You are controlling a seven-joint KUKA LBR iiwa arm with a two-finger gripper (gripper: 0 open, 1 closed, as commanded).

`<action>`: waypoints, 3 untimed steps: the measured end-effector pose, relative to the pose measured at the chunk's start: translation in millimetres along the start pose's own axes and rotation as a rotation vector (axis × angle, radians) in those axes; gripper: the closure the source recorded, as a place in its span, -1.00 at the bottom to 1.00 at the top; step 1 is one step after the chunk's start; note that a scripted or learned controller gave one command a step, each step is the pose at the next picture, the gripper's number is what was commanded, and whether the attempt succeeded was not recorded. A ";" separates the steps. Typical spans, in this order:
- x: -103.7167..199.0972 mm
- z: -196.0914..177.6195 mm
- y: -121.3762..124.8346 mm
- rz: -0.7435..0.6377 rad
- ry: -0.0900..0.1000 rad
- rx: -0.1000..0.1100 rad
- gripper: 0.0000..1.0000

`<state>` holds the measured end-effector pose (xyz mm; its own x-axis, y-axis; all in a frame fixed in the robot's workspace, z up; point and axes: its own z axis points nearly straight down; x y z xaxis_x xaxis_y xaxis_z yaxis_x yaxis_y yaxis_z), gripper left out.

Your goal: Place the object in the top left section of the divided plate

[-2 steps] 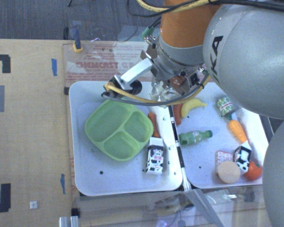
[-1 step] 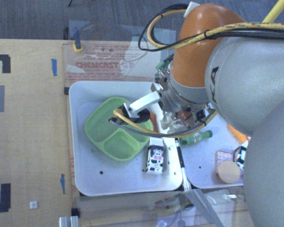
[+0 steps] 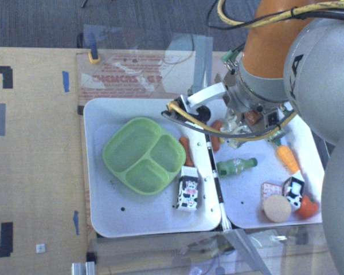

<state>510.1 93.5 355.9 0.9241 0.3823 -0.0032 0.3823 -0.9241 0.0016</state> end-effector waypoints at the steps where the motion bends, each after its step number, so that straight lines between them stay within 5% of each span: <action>1: -0.1 0.0 0.1 0.000 0.000 0.000 -1.00; 2: 56.4 -64.0 -30.3 0.169 0.002 -0.002 -1.00; 3: 58.4 -72.1 -29.8 0.171 -0.001 -0.006 1.00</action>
<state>552.8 143.6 427.7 0.9756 0.2195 -0.0033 0.2195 -0.9756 0.0087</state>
